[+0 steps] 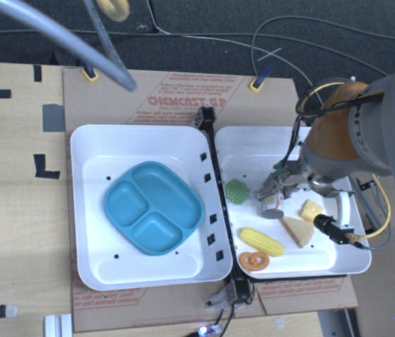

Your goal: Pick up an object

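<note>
You have the grey arm [355,135] reaching in from the right and bending down over the right bin [250,140]. The surface [15,160] under it carries both bins, and the left bin [88,146] lies well off to the claw's left, holding the blue divided tray [154,206].

The claw [276,190] is low inside the right bin, near its middle. You cannot tell from this slant how wide it stands, and nothing can be made out between its tips, so do not count anything as held.

Now the candidates, by size. The yellow corn cob [262,241] lies below the claw, toward the near wall. The pale wedge [298,230] sits below and to the claw's right, with the small yellow block [311,210] just beside it, also to the claw's right. The green ball [237,191] rests to the claw's left, close to the dividing wall. The orange ring [255,260] lies farthest below, touching or nearly touching the cob. A small grey piece [273,213] sits just under the claw tips, the nearest thing to them.

Judging by this, the pick is not yet done: everything lies on the bin floor. Closing on an object and lifting it clear are both left.
</note>
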Controlling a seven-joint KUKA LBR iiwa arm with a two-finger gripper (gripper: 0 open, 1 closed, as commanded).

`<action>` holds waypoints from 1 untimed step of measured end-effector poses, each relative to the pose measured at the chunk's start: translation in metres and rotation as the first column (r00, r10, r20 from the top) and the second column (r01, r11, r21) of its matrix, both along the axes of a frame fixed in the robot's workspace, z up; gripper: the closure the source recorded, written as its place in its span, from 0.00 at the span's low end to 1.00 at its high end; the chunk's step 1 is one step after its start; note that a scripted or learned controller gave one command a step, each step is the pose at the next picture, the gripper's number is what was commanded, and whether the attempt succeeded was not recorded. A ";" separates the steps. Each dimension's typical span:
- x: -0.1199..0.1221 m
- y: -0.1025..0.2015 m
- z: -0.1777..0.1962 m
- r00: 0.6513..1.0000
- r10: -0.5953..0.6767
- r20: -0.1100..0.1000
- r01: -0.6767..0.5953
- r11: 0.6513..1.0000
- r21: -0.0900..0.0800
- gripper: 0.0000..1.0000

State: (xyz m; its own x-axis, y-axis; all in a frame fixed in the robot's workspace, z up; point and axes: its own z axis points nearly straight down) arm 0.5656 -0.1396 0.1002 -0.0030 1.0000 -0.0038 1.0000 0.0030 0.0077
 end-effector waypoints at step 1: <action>0.005 0.003 0.043 1.000 -0.001 -0.006 0.001 1.000 0.003 1.00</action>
State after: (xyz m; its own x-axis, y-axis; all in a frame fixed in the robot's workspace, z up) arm 0.5704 -0.1363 0.1432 -0.0017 1.0000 -0.0004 1.0000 0.0017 0.0017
